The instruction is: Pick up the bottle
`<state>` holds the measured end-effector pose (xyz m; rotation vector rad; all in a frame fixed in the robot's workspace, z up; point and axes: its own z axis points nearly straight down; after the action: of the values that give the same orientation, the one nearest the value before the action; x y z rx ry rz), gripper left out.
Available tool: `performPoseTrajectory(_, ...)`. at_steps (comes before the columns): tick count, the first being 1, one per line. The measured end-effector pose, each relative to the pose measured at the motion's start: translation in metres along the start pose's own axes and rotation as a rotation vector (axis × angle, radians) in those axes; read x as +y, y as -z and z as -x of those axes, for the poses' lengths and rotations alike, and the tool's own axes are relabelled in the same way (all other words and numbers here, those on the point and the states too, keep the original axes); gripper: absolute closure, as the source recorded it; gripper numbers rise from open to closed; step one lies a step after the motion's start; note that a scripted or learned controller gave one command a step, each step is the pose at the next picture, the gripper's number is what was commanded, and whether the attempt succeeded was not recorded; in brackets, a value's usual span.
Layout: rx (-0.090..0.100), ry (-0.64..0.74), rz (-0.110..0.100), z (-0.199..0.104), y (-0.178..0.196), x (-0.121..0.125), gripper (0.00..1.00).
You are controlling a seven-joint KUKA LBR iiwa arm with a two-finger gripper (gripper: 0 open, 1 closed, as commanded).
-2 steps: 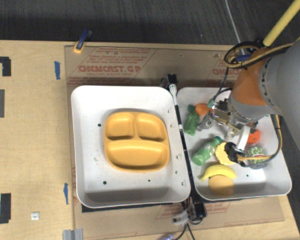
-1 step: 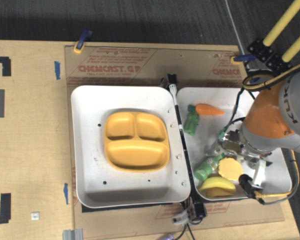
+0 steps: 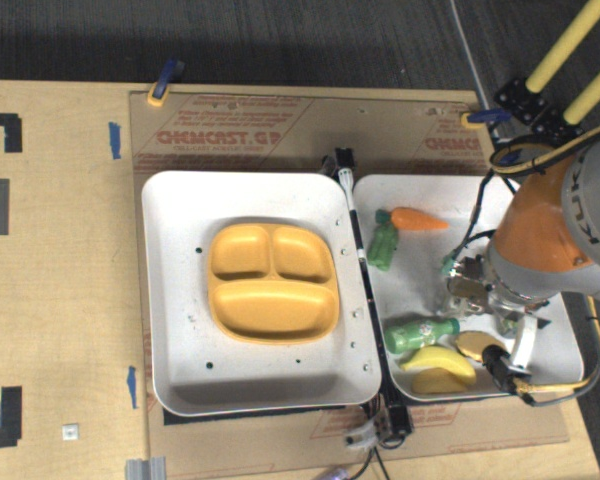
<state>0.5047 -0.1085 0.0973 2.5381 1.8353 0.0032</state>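
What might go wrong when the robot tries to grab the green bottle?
1. The green bottle lies on its side right against the banana, so the jaws might pinch or push the banana too.
2. The bottle lies close to the right bin wall nearest the left bin, leaving little room on that side.
3. The gripper hangs to one side of the bottle, not over it, so a badly aimed try might roll it away.

Green bottle (image 3: 417, 334) on its side, right bin's near-left corner.
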Motion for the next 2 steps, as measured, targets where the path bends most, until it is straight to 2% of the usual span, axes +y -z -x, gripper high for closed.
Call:
performPoseTrajectory(1,0.0,0.0,0.0,0.0,0.0,0.0,0.0)
performPoseTrajectory(2,0.005,0.301,-0.006,-0.035,0.074,0.056,0.0)
